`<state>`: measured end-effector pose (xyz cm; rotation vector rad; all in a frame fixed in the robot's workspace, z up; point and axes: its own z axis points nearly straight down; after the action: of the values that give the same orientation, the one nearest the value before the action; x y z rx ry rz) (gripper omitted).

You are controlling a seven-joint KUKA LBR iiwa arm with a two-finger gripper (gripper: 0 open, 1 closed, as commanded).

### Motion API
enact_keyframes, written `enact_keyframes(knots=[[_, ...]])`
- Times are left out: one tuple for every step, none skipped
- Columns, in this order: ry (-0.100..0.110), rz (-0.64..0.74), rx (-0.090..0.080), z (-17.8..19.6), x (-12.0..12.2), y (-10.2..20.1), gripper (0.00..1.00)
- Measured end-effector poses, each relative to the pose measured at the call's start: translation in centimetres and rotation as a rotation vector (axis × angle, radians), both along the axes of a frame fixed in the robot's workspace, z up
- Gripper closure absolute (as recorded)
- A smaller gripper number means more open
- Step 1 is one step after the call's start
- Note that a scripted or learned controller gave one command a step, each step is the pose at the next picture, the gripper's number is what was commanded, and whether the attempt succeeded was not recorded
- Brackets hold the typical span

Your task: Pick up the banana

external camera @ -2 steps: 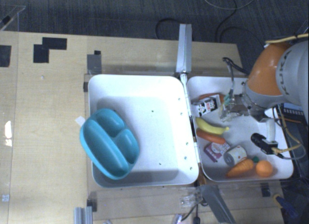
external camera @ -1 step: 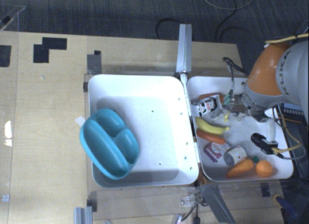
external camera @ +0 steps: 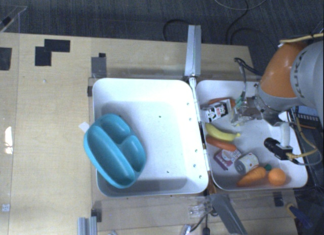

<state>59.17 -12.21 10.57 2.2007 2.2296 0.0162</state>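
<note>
Camera view: both bins seen from above at a slant, side by side on the pale desk (external camera: 50,127).
Left bin (external camera: 142,83): holds one thing, a blue divided plate (external camera: 115,150), which sits in the near-left corner with its edge riding over the bin's left rim.
Right bin (external camera: 223,88): crowded; all the small items lie here.
Right bin, far part: a small white-and-red box (external camera: 217,110) lies near the wall shared with the left bin.
Right bin, middle: the banana (external camera: 221,133), with a short red-orange piece (external camera: 229,147) just beside it on the near side.
Right bin, near part: a purple packet (external camera: 221,159), a grey can (external camera: 246,162) on its side touching the packet, then a carrot (external camera: 251,176) and an orange (external camera: 277,177) along the near wall.
Arm (external camera: 298,77): reaches in from the right, over the right bin.
Gripper (external camera: 244,113): low inside the right bin, just beside the box and near the banana's right end.
Grip state: cannot tell from this angle whether it is apart or together; contact with anything is unclear.
Banana, look: yellow, slightly curved, lying flat on the bin floor, slanting from the shared wall toward the bin's middle, with a darker tip at its right end.
</note>
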Motion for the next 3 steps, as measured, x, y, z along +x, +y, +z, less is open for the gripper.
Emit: enact_keyframes(knots=[[0.0,0.0,0.0,0.0,0.0,-0.01,0.0],[0.0,0.002,0.001,0.82,0.19,0.07,1.0],[0.0,0.002,0.001,0.81,0.18,0.07,0.0]])
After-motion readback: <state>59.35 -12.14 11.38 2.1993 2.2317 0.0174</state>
